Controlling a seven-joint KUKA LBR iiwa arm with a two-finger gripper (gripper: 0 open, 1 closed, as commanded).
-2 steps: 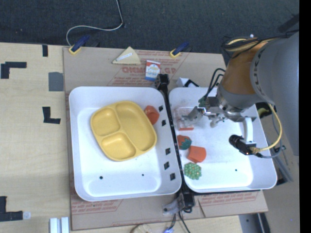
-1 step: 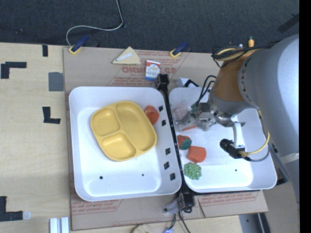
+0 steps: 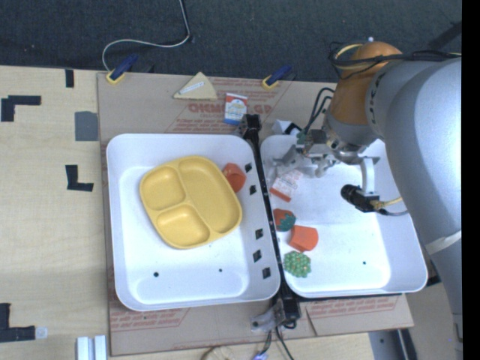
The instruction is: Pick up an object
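Grey and very large at the right edge, the arm [image 3: 427,141] is lying nearest to the camera. It is reaching in from the right over the right bin [image 3: 375,276], and its orange band [image 3: 360,81] is sitting above the wrist.

At its end the pincer [image 3: 298,158] is hanging low over the far left corner of that bin. Whether it is open or closed I cannot tell, because the metal parts are blending with the white floor, and I am seeing nothing clearly gripped. Just near of it, a small white and red packet [image 3: 285,182] is lying flat; it is perhaps touching the pincer, but this is not sure. I am judging that the packet is the thing the arm is aiming at, since it is the closest one.

Going outward, three more candidates are lying along the left wall of the right bin: a teal and orange piece [image 3: 283,218], an orange block [image 3: 304,238] just beside it, and a green bumpy ball [image 3: 297,262] nearest. They are sitting close to the wall, so a grasp there is probably having little room.

In the left bin [image 3: 127,276] a yellow divided plate [image 3: 191,201] is taking the middle, with a small red-orange object [image 3: 235,177] at its right edge.

Beyond the bins, a small box [image 3: 235,109] and a tan wedge [image 3: 196,87] are resting on the cardboard [image 3: 150,103], outside the work.
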